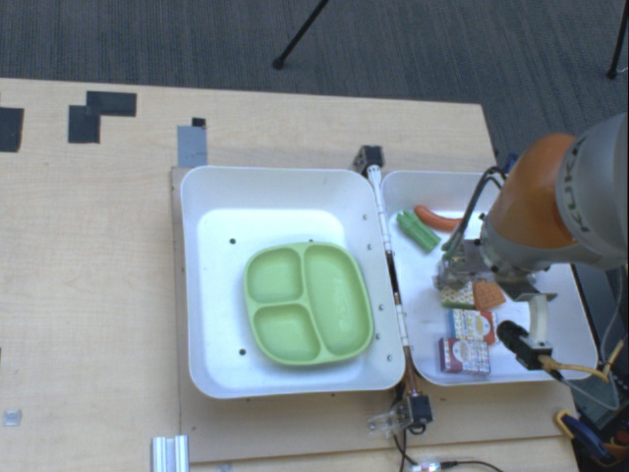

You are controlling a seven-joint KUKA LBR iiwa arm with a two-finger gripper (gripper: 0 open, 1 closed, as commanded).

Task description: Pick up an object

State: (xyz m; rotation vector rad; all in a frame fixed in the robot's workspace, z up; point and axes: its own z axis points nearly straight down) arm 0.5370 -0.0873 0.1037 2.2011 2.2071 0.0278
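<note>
**Camera view: arm down in the right bin, among the small items**

Camera view looks down on a wooden counter [88,264] with two white bins. The left bin [211,293] holds a green divided plate [310,303]. The right bin [580,332] holds the pickable things, and the arm [550,200] comes in over it from the right, wrist low.

The pincer [460,275] sits low in the middle of that bin, buried under its own housing; whether it is open or closed on anything I cannot tell.

The nearest candidate is a small printed box [466,347], lying just in front of the pincer, toward the bin's near wall. Its long axis runs roughly from the pincer to that wall. An orange piece [487,295] lies right beside the pincer. A green stick [418,232] lies behind, toward the far-left corner, on a slant from upper left to lower right. An orange-red carrot-like piece [437,216] lies beyond it, running roughly left to right.
</note>
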